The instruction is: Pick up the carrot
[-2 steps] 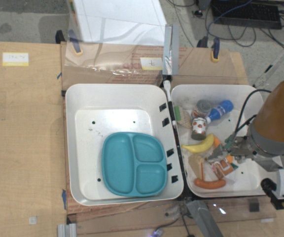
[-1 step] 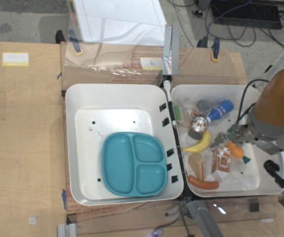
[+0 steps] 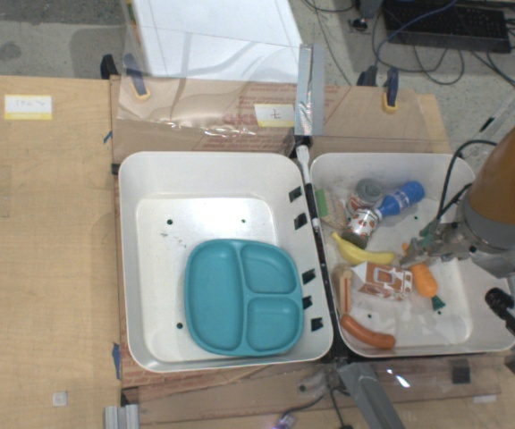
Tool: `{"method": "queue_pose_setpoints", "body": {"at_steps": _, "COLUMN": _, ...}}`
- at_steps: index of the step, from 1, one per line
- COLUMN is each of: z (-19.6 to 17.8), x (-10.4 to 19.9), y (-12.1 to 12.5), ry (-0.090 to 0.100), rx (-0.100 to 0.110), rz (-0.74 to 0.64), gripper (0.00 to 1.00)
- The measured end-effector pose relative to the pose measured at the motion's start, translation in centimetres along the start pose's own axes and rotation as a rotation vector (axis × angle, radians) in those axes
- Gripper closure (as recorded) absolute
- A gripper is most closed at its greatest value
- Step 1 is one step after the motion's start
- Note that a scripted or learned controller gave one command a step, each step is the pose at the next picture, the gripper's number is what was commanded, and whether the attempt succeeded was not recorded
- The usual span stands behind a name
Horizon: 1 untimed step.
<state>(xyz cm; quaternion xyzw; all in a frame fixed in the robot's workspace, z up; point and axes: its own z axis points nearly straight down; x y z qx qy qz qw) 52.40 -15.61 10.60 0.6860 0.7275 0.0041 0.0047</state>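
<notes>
The carrot [image 3: 426,281] is small and orange with a green tip pointing toward the bin's front. It lies in the right bin [image 3: 454,166], right of centre. My gripper [image 3: 421,247] hangs just above and slightly left of the carrot, low over the bin. The grey arm with its orange band [image 3: 508,186] reaches in from the right. The carrot's far end sits close under the gripper's tip, and I cannot make out whether they touch.
Around the carrot lie a red-and-white packet [image 3: 387,281], a banana [image 3: 361,251], a sausage [image 3: 369,333], a can [image 3: 359,223] and a blue bottle [image 3: 399,199]. A teal divided plate [image 3: 242,298] sits in the left bin [image 3: 150,239].
</notes>
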Motion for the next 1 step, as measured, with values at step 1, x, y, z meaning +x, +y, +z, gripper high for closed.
{"method": "queue_pose_setpoints", "body": {"at_steps": 1, "z": -11.37, "x": 7.69, "y": 1.46, "ry": 0.000, "rx": 0.012, "rz": 0.176, "gripper": 1.00}}
